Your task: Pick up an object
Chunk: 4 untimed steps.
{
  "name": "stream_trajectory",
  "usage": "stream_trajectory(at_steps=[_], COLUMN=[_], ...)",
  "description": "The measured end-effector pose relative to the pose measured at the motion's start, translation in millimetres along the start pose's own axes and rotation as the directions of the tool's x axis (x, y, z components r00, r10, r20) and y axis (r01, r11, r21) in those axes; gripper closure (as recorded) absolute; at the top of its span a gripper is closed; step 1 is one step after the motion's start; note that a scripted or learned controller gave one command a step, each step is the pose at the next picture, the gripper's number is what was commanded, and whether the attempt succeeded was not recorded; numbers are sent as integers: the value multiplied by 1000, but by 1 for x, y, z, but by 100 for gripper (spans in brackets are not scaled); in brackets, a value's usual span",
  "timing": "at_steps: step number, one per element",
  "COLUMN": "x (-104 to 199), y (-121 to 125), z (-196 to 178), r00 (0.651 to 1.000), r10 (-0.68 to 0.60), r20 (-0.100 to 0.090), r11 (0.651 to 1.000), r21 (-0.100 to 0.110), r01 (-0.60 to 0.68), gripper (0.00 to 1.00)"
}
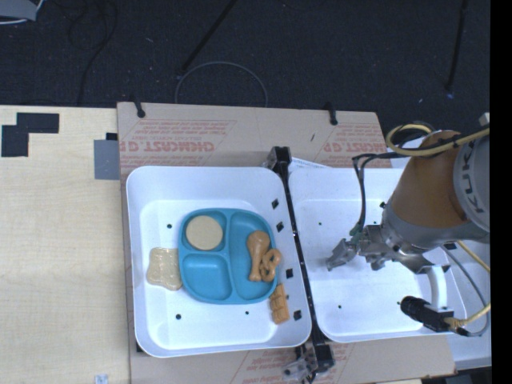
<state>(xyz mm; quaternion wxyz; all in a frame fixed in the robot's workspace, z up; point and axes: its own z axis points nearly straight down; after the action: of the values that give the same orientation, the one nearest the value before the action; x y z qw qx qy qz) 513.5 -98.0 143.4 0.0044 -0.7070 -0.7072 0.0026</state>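
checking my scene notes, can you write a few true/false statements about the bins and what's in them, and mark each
1. The blue tray lies in the left bin. True.
2. The round tan piece sits in the right bin. False: it sits in a compartment of the blue tray.
3. The gripper is over the right bin. True.
4. The pale flat piece lies on the tray. False: it lies on the bin floor against the tray's left edge.
5. A small brown piece lies off the tray's lower right corner. True.

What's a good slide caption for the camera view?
Gripper over the right bin; left bin holds a blue tray with a round cracker and pretzel-like pieces.
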Motion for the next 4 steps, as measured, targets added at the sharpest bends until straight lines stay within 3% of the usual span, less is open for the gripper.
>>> stream_trajectory(at_steps=[1, 2, 3, 4], x=[1, -1, -5, -6], y=[-1, -1, 3, 3], z=[54, 41, -20, -58], r00=[1000, 1000, 1000, 1000], r10=[0, 8, 0, 0], r20=[0, 0, 3, 3], r11=[1000, 1000, 1000, 1000], r21=[-2, -3, -12, -10], r01=[0, -8, 0, 0], gripper=[0, 100, 100, 100])
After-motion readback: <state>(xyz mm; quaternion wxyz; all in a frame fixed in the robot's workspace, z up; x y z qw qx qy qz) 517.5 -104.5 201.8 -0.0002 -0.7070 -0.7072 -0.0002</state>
